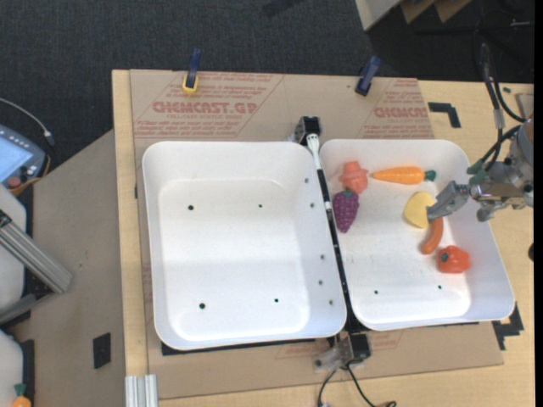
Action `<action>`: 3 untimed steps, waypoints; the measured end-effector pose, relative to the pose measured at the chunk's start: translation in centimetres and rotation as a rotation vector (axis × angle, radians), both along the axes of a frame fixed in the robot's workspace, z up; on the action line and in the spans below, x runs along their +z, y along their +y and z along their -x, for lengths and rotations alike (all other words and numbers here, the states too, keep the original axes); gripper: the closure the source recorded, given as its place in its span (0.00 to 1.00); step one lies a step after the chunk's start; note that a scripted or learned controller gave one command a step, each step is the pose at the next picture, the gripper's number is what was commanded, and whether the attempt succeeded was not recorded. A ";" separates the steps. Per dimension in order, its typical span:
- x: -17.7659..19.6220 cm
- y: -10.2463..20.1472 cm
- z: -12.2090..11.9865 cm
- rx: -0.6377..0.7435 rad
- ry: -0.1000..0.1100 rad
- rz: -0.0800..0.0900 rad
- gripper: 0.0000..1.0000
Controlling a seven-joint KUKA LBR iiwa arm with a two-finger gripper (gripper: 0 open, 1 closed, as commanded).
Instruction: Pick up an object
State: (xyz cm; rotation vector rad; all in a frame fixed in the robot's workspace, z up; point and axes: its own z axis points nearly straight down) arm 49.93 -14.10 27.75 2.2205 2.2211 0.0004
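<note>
End effector [445, 202] low at right, pointing left, wrist behind it

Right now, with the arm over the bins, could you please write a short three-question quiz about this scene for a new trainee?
1. True or false: the carrot lies in the right bin.
2. Which item lies nearest the divider between the bins? A) tomato B) purple grapes C) sausage
3. Fill in: the gripper hovers beside the yellow ____.

Key: 1 true; 2 B; 3 lemon.
</note>
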 end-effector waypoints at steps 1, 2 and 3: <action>-11.2 -1.1 -0.9 -0.002 0.011 -0.003 0.00; -19.2 -3.9 -6.6 0.001 0.000 0.001 0.00; -17.7 -3.8 -6.6 -0.001 -0.004 0.002 1.00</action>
